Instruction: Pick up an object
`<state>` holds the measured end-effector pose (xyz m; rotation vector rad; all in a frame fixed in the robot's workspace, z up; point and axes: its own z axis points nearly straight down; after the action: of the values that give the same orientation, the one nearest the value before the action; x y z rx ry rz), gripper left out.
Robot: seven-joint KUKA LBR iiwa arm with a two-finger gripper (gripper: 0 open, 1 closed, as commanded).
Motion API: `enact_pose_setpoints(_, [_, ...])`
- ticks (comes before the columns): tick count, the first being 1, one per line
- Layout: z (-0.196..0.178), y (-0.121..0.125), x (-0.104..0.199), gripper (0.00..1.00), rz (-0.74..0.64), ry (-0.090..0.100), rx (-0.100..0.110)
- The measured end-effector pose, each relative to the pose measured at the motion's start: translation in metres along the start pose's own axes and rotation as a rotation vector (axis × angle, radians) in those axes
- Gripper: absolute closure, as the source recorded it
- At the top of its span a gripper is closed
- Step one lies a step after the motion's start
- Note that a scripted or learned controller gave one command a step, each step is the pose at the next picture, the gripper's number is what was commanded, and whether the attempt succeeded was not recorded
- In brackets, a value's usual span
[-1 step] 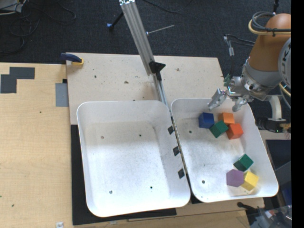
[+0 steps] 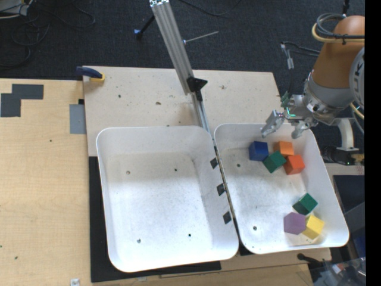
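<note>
The right bin [image 2: 250, 219] holds several small cubes. A blue cube [image 2: 258, 151], a green cube [image 2: 274, 161], an orange cube [image 2: 286, 148] and a red-orange cube [image 2: 294, 165] cluster near its far side. Near the front right corner lie a dark green cube [image 2: 305, 204], a purple cube [image 2: 294, 223] and a yellow cube [image 2: 314, 226]. My gripper [image 2: 286, 126] hangs over the bin's far rim, just above and behind the blue and orange cubes. Its fingers [image 2: 271, 126] are spread open with nothing between them.
The left bin [image 2: 119, 159] sits beside the right one, with a divider edge carrying black clips [image 2: 219, 188] between them. A slanted aluminium post [image 2: 177, 49] rises behind the bins. A small blue-and-yellow clamp [image 2: 90, 73] lies at the board's far left corner.
</note>
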<state>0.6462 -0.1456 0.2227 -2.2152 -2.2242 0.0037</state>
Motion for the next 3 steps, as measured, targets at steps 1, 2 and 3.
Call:
enact_pose_setpoints(1, [0.049, -0.004, -0.008, 0.00, 0.004, 0.001, 0.005])
enact_pose_setpoints(2, [0.106, 0.002, -0.007, 0.00, 0.001, -0.007, -0.007])
enact_pose_setpoints(3, [0.103, 0.006, -0.008, 0.00, 0.004, -0.008, -0.022])
